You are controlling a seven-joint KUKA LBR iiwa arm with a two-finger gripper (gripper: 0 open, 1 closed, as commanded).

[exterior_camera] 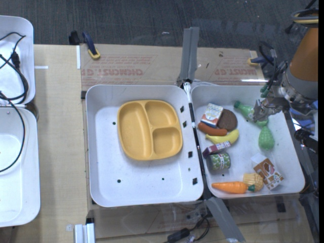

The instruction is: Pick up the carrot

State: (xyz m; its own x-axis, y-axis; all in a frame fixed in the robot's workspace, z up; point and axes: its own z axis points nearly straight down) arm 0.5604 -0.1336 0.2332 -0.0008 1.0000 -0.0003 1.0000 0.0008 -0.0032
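The orange carrot (231, 187) lies flat near the front edge of the right bin (296, 161), its green top pointing right toward a yellow corn piece (251, 180). My gripper (260, 113) hangs over the bin's back right part, far from the carrot and close to a green bottle (243, 109). Nothing shows between its fingers.
The right bin also holds a yellow banana (224, 137), a hot dog (210, 129), a brown cookie (227, 119), a small carton (212, 114), a green can (219, 162), a green pear-like toy (266, 138) and a snack packet (268, 172). A yellow divided plate (150, 129) sits in the left bin (101, 181).
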